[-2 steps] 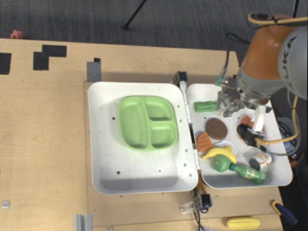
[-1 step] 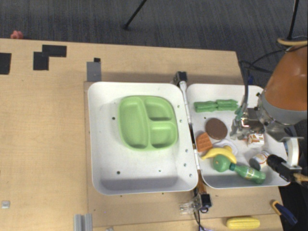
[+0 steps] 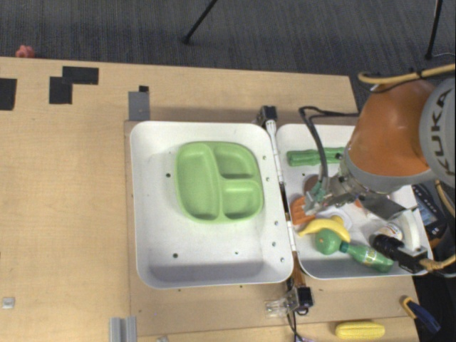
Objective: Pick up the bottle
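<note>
A small green bottle (image 3: 368,256) with a yellow label lies on its side near the front edge of the right bin (image 3: 313,268). My gripper (image 3: 322,195) hangs over the middle of that bin, to the upper left of the bottle and apart from it. The arm's orange band covers much of the bin's back right part. Right below the gripper lie a yellow banana (image 3: 325,226) and a green round fruit (image 3: 328,243), the fruit touching the bottle's left end.
An orange item (image 3: 298,206) lies at the right bin's left wall, and a green stick-like item (image 3: 308,158) lies near its back. The left bin (image 3: 153,212) holds a green divided plate (image 3: 217,181). A yellow toy (image 3: 360,329) rests on the bench in front.
</note>
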